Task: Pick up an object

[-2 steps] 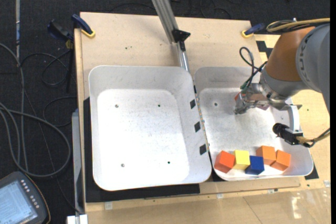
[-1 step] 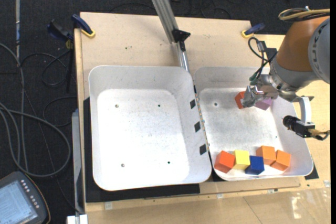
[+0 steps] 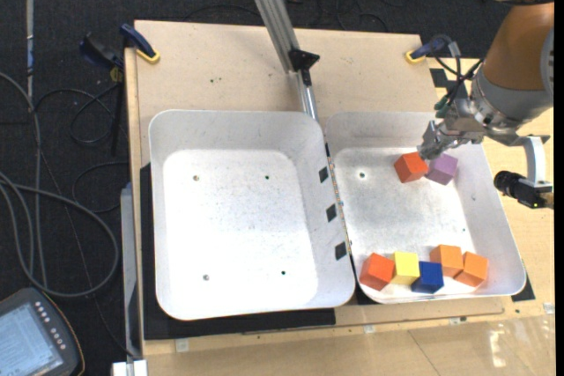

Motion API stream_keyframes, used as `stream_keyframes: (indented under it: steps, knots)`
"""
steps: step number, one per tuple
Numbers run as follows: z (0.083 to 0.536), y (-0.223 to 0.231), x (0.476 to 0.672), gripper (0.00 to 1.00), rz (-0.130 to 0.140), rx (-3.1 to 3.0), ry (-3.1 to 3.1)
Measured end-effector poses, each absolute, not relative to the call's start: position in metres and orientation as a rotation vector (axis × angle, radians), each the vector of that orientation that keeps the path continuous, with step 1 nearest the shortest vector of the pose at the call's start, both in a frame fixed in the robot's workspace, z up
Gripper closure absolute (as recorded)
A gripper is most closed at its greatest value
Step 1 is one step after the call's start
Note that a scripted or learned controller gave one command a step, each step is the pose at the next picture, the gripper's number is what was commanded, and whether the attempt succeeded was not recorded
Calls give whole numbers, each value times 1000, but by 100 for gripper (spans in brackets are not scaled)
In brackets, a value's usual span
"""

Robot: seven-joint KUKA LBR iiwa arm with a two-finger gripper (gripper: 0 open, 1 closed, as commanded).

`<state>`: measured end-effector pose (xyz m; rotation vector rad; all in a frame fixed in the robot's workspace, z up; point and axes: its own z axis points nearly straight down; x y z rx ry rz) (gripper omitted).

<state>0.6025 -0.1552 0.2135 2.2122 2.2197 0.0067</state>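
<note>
Hangs low at the far end of the right bin (image 3: 414,220), gripper (image 3: 438,139) just above the seam between a red-orange cube (image 3: 410,166) and a purple cube (image 3: 441,168); impossible to tell from this slant whether spread or closed, and nothing plainly held. Reaches in on the grey arm (image 3: 520,57) from the right. Lie touching or nearly so, those two blocks, the red-orange one turned corner-on to the bin wall and the purple one just to its right, half under the tool. Further down, against the near rim: a second red-orange block (image 3: 378,270), a yellow block (image 3: 406,266), a blue block (image 3: 429,276) and two orange blocks (image 3: 449,259) (image 3: 474,268), packed close together, well apart from the pair above. Beside all this, the left bin (image 3: 229,216). Look small, rigid and light, probably painted wood or foam: unlikely to crush or bend, unlikely to strain the arm. Likely smooth on the faces, so prone to skidding across the white floor if nudged off-centre, and to twisting out if caught on edges or corners. Best taken on two opposite flat faces, squarely, with the wrist turned to match the cube's rotation. Hard to do on the side where the two neighbours meet; better to pinch either cube across the faces that stand free. Some risk of closing on both at once, or of pushing one away.
</note>
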Motion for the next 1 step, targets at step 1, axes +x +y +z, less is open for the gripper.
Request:
stream_keyframes:
  steps: [1]
  knots:
    - [267, -155, 604, 100, 6, 2212, 2220]
